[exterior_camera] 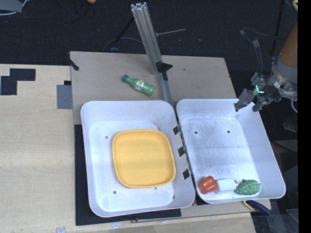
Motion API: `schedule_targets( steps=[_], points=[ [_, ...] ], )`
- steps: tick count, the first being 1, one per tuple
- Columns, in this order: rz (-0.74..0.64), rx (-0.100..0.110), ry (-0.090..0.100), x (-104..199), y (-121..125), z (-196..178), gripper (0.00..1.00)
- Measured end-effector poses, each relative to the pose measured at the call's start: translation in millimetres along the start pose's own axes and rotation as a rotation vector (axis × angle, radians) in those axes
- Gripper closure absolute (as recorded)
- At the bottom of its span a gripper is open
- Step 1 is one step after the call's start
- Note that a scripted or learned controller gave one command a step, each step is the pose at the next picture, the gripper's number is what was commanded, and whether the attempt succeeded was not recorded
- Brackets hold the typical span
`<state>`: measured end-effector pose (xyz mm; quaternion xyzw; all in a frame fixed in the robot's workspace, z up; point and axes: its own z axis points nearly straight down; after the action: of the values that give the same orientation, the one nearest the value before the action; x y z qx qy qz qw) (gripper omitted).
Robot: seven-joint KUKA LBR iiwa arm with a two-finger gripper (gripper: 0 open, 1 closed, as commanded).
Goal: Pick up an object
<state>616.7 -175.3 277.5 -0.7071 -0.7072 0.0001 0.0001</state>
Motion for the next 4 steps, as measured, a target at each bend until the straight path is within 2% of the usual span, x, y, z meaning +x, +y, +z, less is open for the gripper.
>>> schedule_targets(
  steps=[1,3,4],
  points=[
    [0.000,0.000,0.000,0.0,0.0,0.0,0.00],
    [-0.001,0.005,0.001,-4.2,9.6,119.3,0.00],
    [0.000,0.005,0.001,-11.0,1.6,172.5,0.00]
  ],
)
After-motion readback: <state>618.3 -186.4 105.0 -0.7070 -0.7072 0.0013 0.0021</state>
